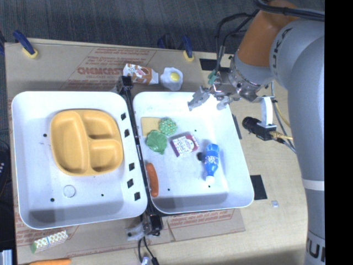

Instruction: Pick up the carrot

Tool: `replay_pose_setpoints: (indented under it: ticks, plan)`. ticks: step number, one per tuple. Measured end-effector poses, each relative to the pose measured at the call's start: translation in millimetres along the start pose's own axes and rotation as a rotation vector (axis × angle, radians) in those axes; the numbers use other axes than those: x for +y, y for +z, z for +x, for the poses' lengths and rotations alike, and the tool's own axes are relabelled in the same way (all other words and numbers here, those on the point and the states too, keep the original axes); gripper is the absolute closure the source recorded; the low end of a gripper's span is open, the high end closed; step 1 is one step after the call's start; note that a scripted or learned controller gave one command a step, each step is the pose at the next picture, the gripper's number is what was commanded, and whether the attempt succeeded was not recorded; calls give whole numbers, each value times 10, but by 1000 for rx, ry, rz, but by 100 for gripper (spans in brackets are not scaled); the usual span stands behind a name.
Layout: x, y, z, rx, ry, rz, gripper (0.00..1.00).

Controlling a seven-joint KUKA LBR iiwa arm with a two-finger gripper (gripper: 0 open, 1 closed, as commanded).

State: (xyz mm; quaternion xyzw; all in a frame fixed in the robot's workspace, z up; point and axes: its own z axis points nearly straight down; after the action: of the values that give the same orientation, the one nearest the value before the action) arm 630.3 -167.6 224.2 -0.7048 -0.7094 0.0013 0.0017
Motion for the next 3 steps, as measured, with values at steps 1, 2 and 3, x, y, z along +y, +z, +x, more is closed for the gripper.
replay_pose_setpoints:
  ticks: [1,2,3]
  plan:
    - [217,328,1052,1,19,1,0]
    - [-123,329,1569,-1,57,1,0]
    - [-120,225,1570,0,54,4,100]
